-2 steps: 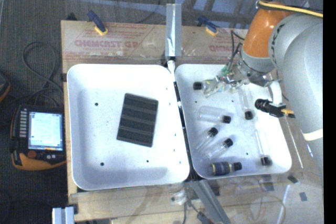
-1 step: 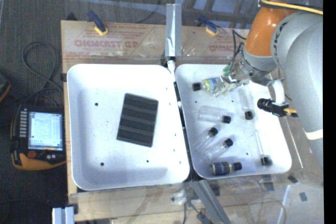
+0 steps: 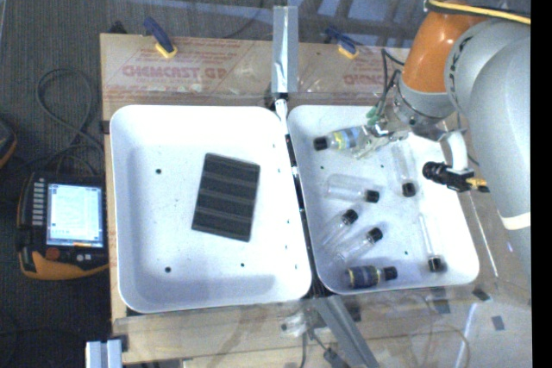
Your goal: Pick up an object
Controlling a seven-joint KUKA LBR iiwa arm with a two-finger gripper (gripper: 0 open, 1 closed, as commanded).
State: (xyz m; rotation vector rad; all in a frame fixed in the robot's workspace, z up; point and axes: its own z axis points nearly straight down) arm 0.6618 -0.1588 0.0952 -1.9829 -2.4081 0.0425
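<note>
The right white bin (image 3: 473,265) holds several small clear vials with black caps. One vial with a greenish label (image 3: 345,138) lies near the bin's back wall. A dark vial (image 3: 371,275) lies by the front wall, and other vials (image 3: 352,184) are scattered between them. My gripper (image 3: 378,132) is low over the back of this bin, at the right end of the labelled vial. The grey arm with its orange band (image 3: 431,47) comes in from the right. A black ribbed rectangular block (image 3: 226,196) lies flat in the middle of the left bin (image 3: 121,185).
A metal post (image 3: 283,56) stands at the back between the bins. Two blue and yellow clamps (image 3: 159,37) (image 3: 341,43) hold the board's back edge. A handheld pendant (image 3: 65,224) with a lit screen lies on the floor to the left.
</note>
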